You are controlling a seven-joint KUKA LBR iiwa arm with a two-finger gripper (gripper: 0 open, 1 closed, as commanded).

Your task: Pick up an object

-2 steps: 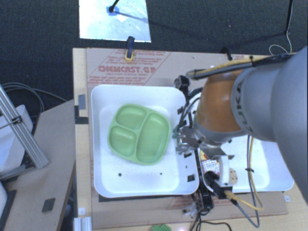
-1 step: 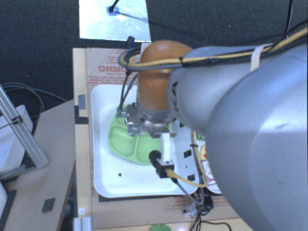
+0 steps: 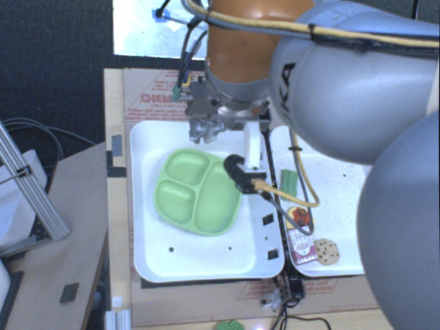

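Green divided plate [image 3: 198, 192] lies flat in the left bin [image 3: 148, 253], its long axis running from upper left to lower right, the large compartment toward the divider between the bins. Gripper [image 3: 205, 135] hangs at the plate's upper edge; whether it is released or clenched cannot be told. Right bin [image 3: 344, 263] holds a cookie [image 3: 326, 251] and a green block [image 3: 288, 182].

Evenly and brightly lit from above; soft shadows only. Mild glare on the white bins [image 3: 148, 205]. Slightly soft throughout, blurriest on the near arm [image 3: 385, 115].
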